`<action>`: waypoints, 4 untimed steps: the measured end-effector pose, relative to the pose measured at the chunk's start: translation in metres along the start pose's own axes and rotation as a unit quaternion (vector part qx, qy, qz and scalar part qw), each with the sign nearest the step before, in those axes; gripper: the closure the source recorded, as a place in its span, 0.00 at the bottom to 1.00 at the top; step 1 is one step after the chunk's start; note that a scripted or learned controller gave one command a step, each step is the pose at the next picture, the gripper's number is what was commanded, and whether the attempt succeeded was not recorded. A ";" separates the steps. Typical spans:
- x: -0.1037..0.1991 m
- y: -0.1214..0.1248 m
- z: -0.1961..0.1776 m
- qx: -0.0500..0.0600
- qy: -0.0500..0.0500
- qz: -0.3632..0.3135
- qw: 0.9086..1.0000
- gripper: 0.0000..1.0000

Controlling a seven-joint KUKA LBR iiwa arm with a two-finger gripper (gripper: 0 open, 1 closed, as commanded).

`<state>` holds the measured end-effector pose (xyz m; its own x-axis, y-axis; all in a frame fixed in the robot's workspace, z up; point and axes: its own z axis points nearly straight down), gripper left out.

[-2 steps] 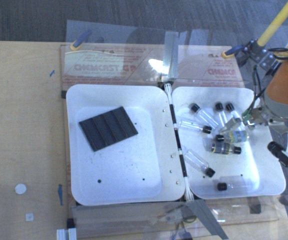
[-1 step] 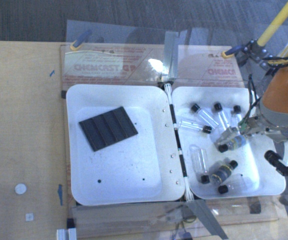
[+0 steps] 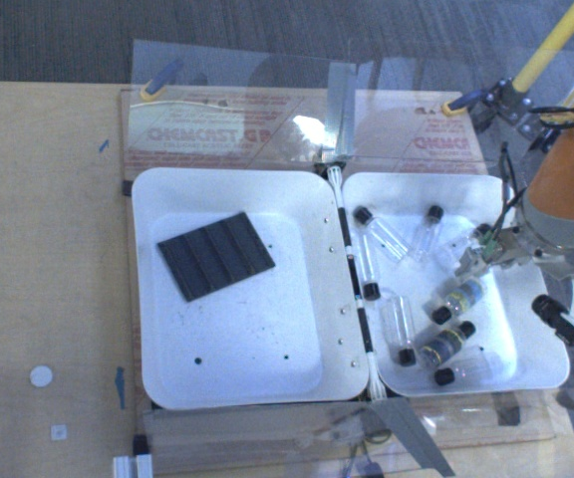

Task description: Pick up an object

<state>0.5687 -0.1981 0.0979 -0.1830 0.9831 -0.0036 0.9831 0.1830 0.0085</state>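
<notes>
The arm [image 3: 564,182] reaches in from the right over the right bin [image 3: 541,366], and its gripper [image 3: 478,257] hangs low above the bin's right half, just over a small vial [image 3: 458,300] with a dark cap. Whether the gripper is spread or pressed together I cannot tell (it is too small and blurred). More clear vials [image 3: 380,232] lie scattered around. The left bin [image 3: 157,366] holds a dark ridged slab [image 3: 215,255], lying flat.
</notes>
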 end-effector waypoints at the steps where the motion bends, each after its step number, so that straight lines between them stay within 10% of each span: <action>1: 0.000 0.000 0.000 0.000 0.000 0.000 1.000 0.00; 2: -0.033 0.075 -0.038 0.002 0.000 -0.017 1.000 0.00; 4: 0.021 -0.027 -0.027 0.004 0.002 -0.048 0.999 0.00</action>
<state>0.5380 -0.1820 0.1248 -0.2770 0.9609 -0.0001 0.9609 0.2770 0.0007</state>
